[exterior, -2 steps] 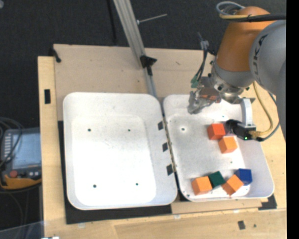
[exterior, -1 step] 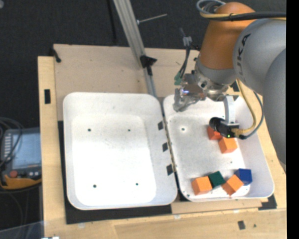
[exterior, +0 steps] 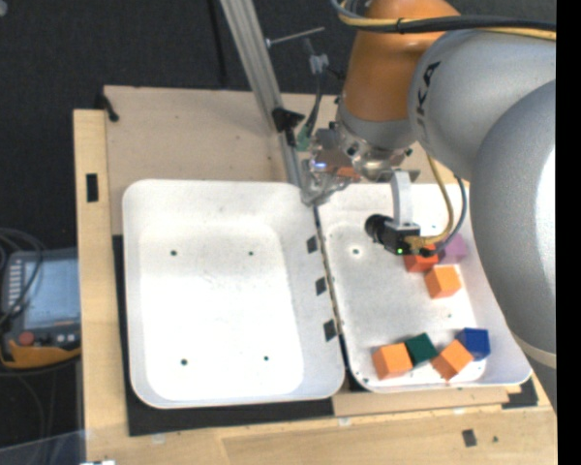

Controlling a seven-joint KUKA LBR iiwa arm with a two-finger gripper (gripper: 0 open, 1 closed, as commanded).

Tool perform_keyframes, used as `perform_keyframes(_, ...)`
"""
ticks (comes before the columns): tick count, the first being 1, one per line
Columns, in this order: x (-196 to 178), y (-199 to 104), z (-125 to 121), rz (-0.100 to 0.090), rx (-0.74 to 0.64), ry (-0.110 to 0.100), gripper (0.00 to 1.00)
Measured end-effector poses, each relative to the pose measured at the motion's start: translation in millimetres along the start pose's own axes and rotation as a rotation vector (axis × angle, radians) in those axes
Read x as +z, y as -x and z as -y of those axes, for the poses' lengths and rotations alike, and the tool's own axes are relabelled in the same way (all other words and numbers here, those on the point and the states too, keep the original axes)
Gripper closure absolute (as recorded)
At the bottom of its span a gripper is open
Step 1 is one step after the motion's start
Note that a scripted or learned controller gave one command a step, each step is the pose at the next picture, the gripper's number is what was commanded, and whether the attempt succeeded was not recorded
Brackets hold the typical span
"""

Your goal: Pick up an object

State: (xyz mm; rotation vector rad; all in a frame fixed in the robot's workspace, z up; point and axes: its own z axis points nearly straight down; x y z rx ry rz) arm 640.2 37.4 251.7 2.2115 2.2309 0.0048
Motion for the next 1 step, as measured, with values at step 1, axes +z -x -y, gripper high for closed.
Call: perform_keyframes(1,-1.2,-45.0,-6.6,0.001,0.001,-0.001,1.0)
